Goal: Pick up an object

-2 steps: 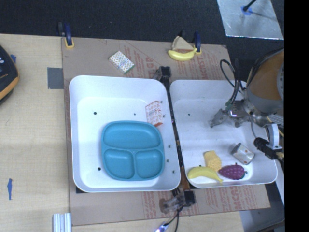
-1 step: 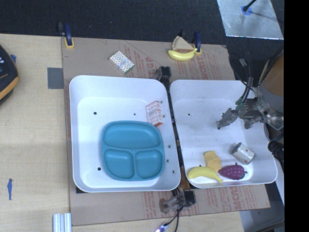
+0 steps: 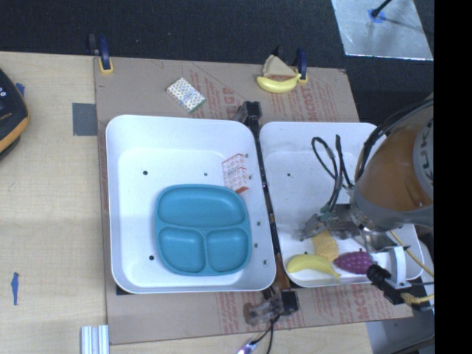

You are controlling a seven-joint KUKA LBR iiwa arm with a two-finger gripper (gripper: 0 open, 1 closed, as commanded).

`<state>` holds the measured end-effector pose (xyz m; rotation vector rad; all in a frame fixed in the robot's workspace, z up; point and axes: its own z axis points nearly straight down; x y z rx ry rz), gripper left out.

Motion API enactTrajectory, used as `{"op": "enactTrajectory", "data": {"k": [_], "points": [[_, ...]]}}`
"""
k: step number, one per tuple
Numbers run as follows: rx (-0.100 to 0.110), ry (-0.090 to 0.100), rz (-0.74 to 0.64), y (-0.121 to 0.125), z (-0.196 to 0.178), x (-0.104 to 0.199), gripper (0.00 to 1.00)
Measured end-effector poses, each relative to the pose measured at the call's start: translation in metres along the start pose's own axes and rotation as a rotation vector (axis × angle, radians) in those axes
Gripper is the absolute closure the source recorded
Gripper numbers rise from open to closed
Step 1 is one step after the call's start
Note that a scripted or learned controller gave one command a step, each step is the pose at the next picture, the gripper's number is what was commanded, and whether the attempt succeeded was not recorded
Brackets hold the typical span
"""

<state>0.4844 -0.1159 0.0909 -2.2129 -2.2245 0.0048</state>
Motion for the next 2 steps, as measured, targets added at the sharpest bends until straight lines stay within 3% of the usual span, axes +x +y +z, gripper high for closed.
{"op": "enactTrajectory", "data": {"k": [1, 2], "points": [[0.0, -0.001, -0.004, 0.0, -0.01, -0.001, 1.0], [-0.002, 0.001, 0.0, 0.001, -0.101, 0.085, 1.0]]}}
